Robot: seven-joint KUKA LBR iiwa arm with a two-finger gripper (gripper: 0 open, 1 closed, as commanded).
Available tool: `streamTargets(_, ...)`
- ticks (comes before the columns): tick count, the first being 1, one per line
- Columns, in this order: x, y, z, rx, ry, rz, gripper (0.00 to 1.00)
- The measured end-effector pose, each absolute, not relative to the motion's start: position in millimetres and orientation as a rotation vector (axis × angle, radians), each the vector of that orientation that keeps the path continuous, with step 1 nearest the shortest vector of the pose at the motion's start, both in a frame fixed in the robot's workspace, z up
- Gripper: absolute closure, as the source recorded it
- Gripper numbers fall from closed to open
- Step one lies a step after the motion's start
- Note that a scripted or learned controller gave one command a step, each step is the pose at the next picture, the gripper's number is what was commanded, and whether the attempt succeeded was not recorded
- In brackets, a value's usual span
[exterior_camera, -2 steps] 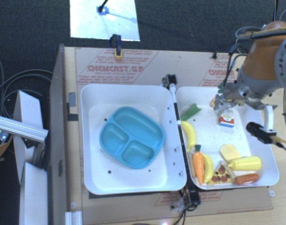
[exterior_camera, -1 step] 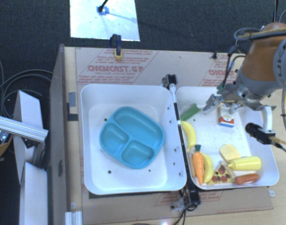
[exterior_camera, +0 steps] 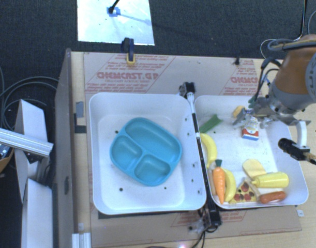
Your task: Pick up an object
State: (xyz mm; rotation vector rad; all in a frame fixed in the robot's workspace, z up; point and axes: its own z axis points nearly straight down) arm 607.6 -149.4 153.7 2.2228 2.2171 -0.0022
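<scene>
The arm reaches in from the right and its jaws (exterior_camera: 249,119) hang over the far part of the right bin (exterior_camera: 297,190), directly above a small red-and-white carton (exterior_camera: 250,134). Whether they are spread or pressed together I cannot tell; the view is too coarse there. The carton looks like the likeliest target, since it sits apart from the rest, with room around it. The other toys crowd the near side: a banana (exterior_camera: 209,148), a carrot (exterior_camera: 219,182), a pizza slice (exterior_camera: 244,190), a yellow bottle (exterior_camera: 271,180) and a sausage (exterior_camera: 272,196). A green piece (exterior_camera: 210,123) lies by the divider. The left bin (exterior_camera: 103,118) holds a blue sectioned plate (exterior_camera: 145,150).
</scene>
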Motion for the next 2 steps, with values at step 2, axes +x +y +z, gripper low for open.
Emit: streamTargets(2, 501.9, -187, 84, 2.23, 2.221, -0.005, 0.0)
